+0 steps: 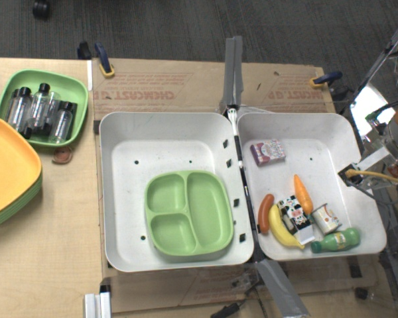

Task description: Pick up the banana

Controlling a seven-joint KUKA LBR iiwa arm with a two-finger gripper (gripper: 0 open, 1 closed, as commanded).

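Item of interest: banana (pixel 282 230), yellow, lying flat on the floor of the right bin (pixel 331 126), near that bin's front left corner. Neighbours, all placed relative to the banana: a red-orange sausage-shaped toy (pixel 265 212) just to its left, touching or nearly so; a black-and-white patterned carton (pixel 295 218) lying against its right side, apparently overlapping its curve; a small tan can (pixel 325 218) further right; a green bottle (pixel 336 241) on its side just past the banana's front tip; a carrot (pixel 302 193) behind and to the right; a small purple-and-white box (pixel 267 152) well behind, standing apart. Left bin (pixel 119 177): holds one green divided tray (pixel 188 212), well to the left of the banana. Table (pixel 46 244): stacked orange plates (pixel 10 171) and a green dish of dark-capped bottles (pixel 42 108), far left and behind. Tool: some rig hardware is visible at the right edge, far to the right of the banana, but the tool cannot be made out; its state cannot be told. Nothing appears to be held. Task standing: judged not yet begun. Risks: the banana is hemmed in on both long sides, so a descending finger could land on the carton or the sausage toy, pinch the wrong item, or nudge the banana askew; the curved smooth skin may slip from a grasp taken near either tip.
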